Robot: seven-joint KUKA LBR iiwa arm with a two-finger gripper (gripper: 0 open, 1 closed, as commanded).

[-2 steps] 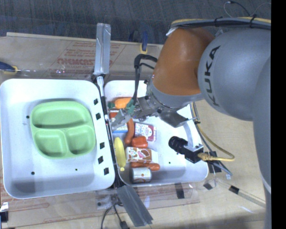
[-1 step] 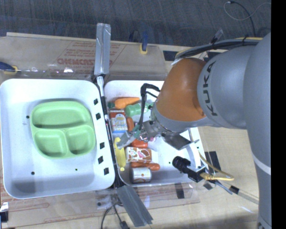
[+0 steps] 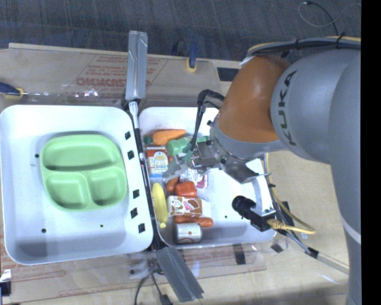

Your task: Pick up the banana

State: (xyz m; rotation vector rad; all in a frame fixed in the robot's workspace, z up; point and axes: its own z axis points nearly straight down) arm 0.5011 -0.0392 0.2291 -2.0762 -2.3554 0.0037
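Note:
The banana [image 3: 159, 202] is a narrow yellow shape lying lengthwise along the left wall of the right bin [image 3: 241, 234]. My gripper [image 3: 187, 161] hangs over the pile of food in the middle of that bin, up and to the right of the banana and apart from it. The grey arm with its orange band [image 3: 254, 100] reaches in from the right and hides the far right part of the bin.
Around the gripper lie an orange carrot [image 3: 168, 135], a green item [image 3: 178, 147], a small carton [image 3: 157, 161], red packets [image 3: 185, 188], a printed box [image 3: 185, 205] and a can [image 3: 188, 233]. A green divided plate [image 3: 84, 170] sits in the left bin [image 3: 19, 234].

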